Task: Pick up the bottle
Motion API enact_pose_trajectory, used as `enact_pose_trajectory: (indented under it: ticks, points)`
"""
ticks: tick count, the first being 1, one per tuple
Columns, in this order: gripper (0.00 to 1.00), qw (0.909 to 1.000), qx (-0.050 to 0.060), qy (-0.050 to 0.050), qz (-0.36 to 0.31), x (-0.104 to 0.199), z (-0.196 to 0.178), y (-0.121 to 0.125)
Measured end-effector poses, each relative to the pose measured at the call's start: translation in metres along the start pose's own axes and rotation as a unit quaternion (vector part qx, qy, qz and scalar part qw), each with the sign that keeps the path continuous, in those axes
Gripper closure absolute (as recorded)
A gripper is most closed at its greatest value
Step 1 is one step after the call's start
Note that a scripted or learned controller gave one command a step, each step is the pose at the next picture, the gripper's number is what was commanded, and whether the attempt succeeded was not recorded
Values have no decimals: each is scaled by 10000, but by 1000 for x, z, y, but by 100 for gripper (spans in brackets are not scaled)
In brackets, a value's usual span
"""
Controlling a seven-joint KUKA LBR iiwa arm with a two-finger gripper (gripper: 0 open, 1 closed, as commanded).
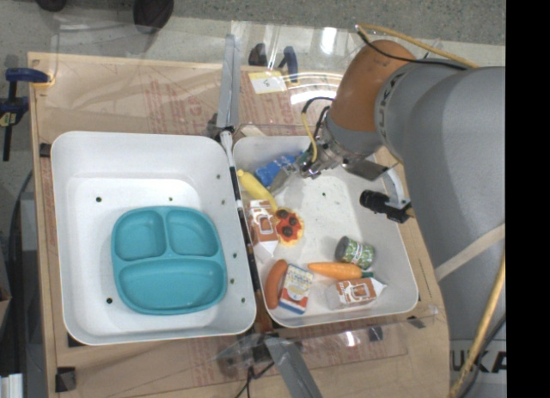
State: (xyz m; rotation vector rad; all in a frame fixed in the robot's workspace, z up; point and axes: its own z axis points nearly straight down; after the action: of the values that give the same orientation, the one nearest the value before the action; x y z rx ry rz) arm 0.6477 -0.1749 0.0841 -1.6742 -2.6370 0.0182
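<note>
While the arm is lowered into the far end of the right bin [404, 289], the gripper [308, 162] is seen just beside the blue bottle [269, 170], which is lodged near the far left corner by a yellow banana [255, 186]. Whether the gripper is spread or closed cannot be told. A green can [354, 253] and carrot [335, 271] are seen nearer; a teal plate [168, 259] is set in the left bin [77, 164].
</note>
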Motion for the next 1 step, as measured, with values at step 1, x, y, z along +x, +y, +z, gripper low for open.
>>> enact_pose_trajectory:
  ticks: [1]
  points:
    - [0,9856,1,-28,1688,36,0,16]
